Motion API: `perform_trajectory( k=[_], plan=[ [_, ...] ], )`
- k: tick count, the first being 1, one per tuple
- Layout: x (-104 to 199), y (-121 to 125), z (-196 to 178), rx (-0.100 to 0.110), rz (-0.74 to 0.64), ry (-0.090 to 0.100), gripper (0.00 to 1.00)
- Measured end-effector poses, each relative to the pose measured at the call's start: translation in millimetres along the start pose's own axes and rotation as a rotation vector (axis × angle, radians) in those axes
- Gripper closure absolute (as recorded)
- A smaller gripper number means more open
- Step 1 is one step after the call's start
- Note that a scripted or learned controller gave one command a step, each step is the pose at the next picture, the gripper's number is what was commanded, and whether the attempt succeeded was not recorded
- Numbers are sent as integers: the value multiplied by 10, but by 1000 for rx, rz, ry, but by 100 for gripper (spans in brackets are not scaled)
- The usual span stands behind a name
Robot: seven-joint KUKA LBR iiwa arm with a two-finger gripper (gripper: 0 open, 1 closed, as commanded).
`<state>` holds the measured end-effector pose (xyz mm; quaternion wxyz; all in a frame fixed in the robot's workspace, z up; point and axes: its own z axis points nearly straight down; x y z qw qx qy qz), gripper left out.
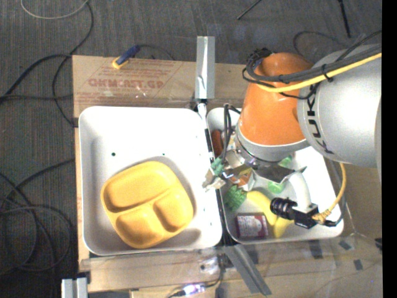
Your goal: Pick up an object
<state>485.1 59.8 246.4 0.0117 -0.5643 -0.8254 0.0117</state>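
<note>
The claw (218,176) sits low at the right bin's (327,230) 9 o'clock wall; its grip state cannot be told. Candidate items, a maroon packet (252,226) and green piece (236,195), lie at 6 o'clock. You risk striking the wall.

Even overhead light, bright on the white bins (93,135); soft shadows, mild glare on the arm (347,110), slight graininess.

Arm (322,104) cut off at the frame's right edge and covering most of the right bin (329,228). Gripper (220,176) a blurred tangle, state unclear. Green item (236,196) and maroon packet (251,225) partly hidden, possibly toys.
</note>
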Motion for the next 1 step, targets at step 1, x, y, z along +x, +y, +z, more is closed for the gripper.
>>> perform_trajectory(
  k=[1],
  plan=[
    [6, 6, -49, 8, -3, 1, 100]
  ],
)
